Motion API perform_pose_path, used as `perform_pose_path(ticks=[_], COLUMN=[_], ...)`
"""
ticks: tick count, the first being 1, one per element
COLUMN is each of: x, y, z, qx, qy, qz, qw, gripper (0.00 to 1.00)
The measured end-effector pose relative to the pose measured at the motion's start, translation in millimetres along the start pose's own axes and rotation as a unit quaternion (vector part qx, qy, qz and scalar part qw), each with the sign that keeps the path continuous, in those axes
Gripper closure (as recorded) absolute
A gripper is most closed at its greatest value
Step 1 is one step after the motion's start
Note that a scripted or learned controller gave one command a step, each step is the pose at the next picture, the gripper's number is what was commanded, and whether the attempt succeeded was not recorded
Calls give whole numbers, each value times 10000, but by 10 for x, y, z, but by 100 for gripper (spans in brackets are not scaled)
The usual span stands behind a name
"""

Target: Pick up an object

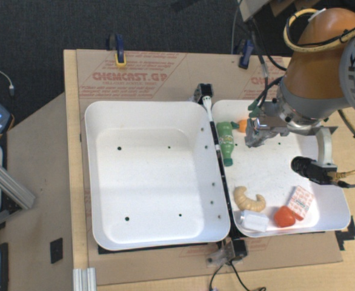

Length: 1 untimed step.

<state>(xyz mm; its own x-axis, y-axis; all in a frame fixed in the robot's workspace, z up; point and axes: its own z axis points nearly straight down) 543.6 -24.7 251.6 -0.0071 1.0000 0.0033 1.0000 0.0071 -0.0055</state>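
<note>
Objects for picking all sit in the right bin, a shallow white plastic tray w/ rounded corners, beside the left bin of the same make. Both rest on a brown cardboard sheet over the bench. Grey arm w/ orange band reaches in from the right. Pincer hovers over the right bin's far end; can't tell its state. Green bottle lies just left of it; tan curved piece, red-white carton, red rounded item, white block lie at the near end, well apart.
</note>
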Motion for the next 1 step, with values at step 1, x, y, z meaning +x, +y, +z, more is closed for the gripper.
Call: perform_pose_path(ticks=[1], x=[609], y=[-393], z=[717], qx=[22], qy=[-4], qz=[10], qw=[10000], gripper=[100])
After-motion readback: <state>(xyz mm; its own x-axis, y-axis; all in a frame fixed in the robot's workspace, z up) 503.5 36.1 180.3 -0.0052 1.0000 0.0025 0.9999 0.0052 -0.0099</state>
